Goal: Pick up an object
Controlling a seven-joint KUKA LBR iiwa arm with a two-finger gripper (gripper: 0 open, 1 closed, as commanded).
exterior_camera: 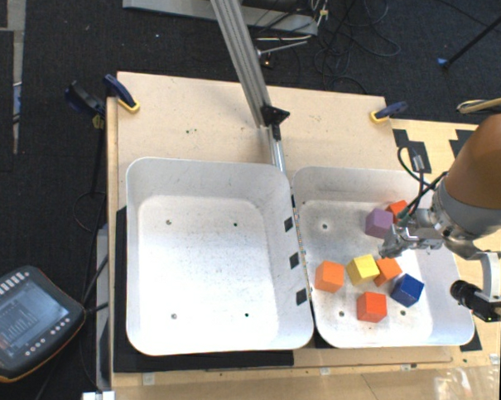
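The arm reaches in from the right of the frame and its gripper (395,241) sits low over the right bin (342,199), in the middle of the cluster of blocks. This looks like the approach or closing step of a pick: nothing is visibly lifted, and no block can be seen between the fingers. How far the fingers are open cannot be told, since the wrist and the blocks crowd that spot.

The blocks all lie in the right bin, centre-right of the frame. A purple block (380,222) sits just left of the gripper, with an orange-red block (398,209) just behind it. Below the gripper are a yellow block (364,268) and a small orange block (388,270) touching it. An orange block (330,276) lies further left, a red-orange block (372,307) lower down, and a blue block (407,290) to the lower right.

The next move probably calls for settling on one block, most likely the purple one or the small orange one nearest the tip, closing squarely on two flat faces, then rising straight so the neighbours are not dragged.

The blocks are plain, matte, sharp-edged cubes, likely foam or wood. The bins are shallow, smooth white plastic with rounded corners, speckled with dark flecks. The left bin (210,177) holds no blocks.
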